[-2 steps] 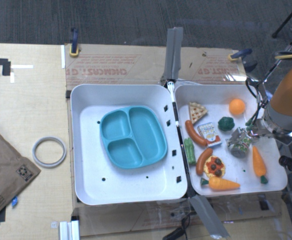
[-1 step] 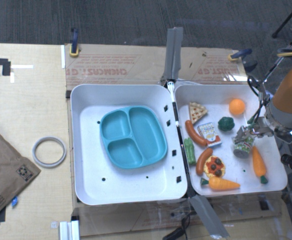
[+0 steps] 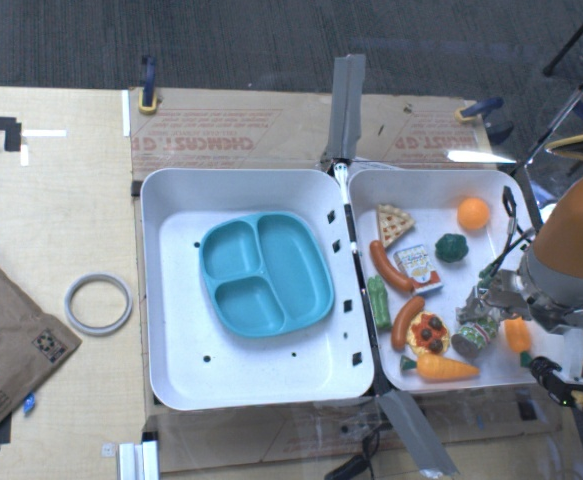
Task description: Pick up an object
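At the far left of the frame a roll of tape (image 3: pixel 98 302) is seen on the bare bench, with a brown cardboard box (image 3: pixel 6 353) below it at the lower left. The left bin (image 3: pixel 161 268) takes up the centre, and a teal divided plate (image 3: pixel 267 272) lies in it.

The right bin (image 3: pixel 426 190) holds the toy food from which something is to be picked. Along its left side a green pod (image 3: pixel 379 303) lies against the wall, with a sausage (image 3: pixel 390 267) just beside it and a waffle slice (image 3: pixel 394 224) above. A small carton (image 3: pixel 416 264) touches the sausage. Lower down, a second sausage (image 3: pixel 405 321), a pizza piece (image 3: pixel 430 333) and a carrot (image 3: pixel 446 369) are crowded together. A dark green vegetable (image 3: pixel 451 248) and an orange (image 3: pixel 473 213) sit further right, towards the top.

The gripper (image 3: pixel 481 318) is lowered into the lower right of this bin, over a crumpled grey-green item (image 3: pixel 474 336); an orange piece (image 3: pixel 517 334) lies just beside it. Whether the claw is open, closed or gripping cannot be told from this slant.

A miss is judged likely: the items are tightly packed, so a neighbour could be nudged or pinched along with the target, and a crumpled, uneven shape could slip free once lifted.
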Tool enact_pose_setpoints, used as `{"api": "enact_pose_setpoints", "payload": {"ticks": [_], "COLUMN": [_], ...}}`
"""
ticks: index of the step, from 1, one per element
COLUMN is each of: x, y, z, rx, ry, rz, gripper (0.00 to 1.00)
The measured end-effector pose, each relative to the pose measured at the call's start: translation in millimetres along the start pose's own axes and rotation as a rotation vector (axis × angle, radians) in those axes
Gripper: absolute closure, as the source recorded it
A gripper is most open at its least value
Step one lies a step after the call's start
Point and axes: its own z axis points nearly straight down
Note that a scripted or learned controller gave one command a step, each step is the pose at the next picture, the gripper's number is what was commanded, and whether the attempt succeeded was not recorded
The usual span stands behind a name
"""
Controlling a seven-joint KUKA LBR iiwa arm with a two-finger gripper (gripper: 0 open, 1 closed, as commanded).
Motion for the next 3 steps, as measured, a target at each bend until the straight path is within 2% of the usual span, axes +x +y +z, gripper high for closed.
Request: {"api": "enact_pose_setpoints", "payload": {"ticks": [1,2,3], "x": [0,25,25], "y": [0,4,5], "z": [-8,-105,-113], "rx": [0.001,0.003,0.005], "ry": [0.0,-0.002,-0.004], "rz": [0.001,0.072,0.068], "gripper": [1.0,1.0,1.0]}}
